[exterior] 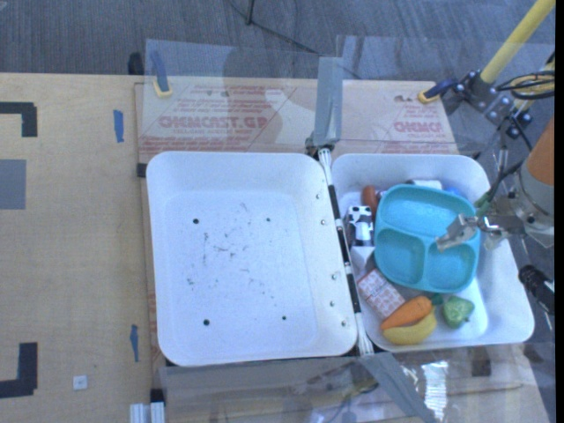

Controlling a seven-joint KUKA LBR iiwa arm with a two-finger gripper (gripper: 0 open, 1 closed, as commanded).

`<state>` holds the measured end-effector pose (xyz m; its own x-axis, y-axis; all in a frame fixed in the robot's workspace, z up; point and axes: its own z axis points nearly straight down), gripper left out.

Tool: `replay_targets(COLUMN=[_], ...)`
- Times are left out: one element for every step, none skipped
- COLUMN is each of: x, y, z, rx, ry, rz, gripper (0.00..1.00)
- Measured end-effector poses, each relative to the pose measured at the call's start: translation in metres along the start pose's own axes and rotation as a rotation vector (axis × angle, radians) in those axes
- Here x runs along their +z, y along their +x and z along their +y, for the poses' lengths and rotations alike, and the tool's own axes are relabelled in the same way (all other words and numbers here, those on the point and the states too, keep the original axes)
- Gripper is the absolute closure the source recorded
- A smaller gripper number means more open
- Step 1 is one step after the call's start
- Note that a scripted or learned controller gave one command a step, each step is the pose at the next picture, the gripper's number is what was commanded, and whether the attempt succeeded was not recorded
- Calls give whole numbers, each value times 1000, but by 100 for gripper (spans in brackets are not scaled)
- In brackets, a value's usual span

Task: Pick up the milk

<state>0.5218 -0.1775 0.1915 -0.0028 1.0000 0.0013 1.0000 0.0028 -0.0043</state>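
Note:
The milk (357, 226) is a small white carton with black cow patches. It stands at the left wall of the right bin (511, 320), wedged beside a blue divided plate (414, 254). My gripper (456, 234) hangs over the right part of that plate, well to the right of the milk and apart from it. The arm enters from the right edge.
The right bin also holds a red item (370, 196), a pink checkered box (381, 293), a carrot (407, 311), a banana (411, 331) and a green piece (456, 311). A white object (427, 184) peeks from behind the plate. The left bin (176, 183) bears only specks.

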Motion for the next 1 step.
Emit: replay_targets(x=[92], y=[43], z=[-5], rx=[50], ry=[0], rz=[1], gripper=[0])
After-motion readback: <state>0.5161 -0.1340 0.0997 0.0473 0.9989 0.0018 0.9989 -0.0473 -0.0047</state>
